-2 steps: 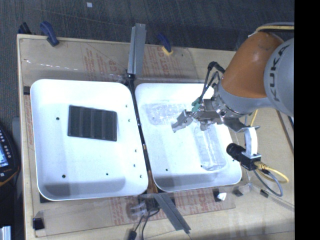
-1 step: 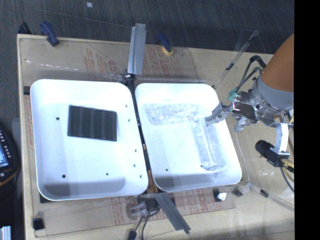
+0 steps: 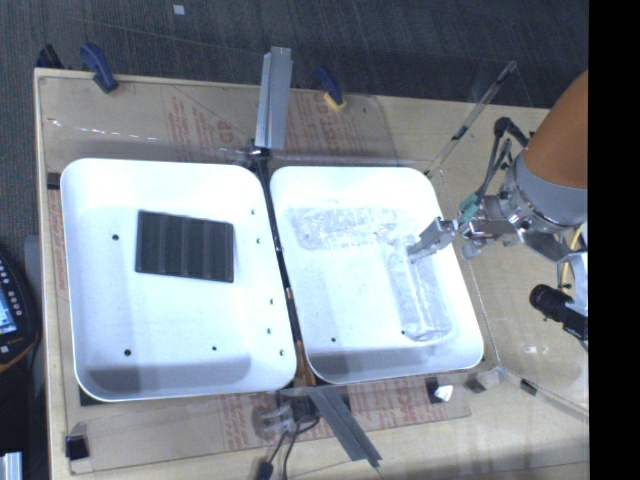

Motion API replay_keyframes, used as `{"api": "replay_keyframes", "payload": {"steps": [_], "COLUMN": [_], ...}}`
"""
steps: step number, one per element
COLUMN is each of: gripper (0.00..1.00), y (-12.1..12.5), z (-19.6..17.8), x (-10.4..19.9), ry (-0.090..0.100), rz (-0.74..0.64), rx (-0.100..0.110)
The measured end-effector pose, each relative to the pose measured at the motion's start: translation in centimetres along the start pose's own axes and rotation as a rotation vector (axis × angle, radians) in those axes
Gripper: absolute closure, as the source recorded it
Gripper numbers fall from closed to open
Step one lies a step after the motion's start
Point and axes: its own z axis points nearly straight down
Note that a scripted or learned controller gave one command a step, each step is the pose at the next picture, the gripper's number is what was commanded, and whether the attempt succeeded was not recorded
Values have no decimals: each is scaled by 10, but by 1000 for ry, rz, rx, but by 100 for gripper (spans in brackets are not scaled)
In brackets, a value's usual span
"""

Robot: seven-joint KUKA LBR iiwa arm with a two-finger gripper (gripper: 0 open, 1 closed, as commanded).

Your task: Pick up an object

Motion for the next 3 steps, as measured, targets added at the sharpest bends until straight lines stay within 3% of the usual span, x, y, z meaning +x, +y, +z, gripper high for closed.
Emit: {"api": "replay_keyframes", "payload": {"steps": [1, 2, 3], "gripper": [0, 0, 0], "y": [-18, 23, 109], "z": [9, -49, -40], "x": [-6, -7, 0], "ry": [0, -1, -1], "rz": [-4, 112, 219], "rx": [1, -1, 1]}}
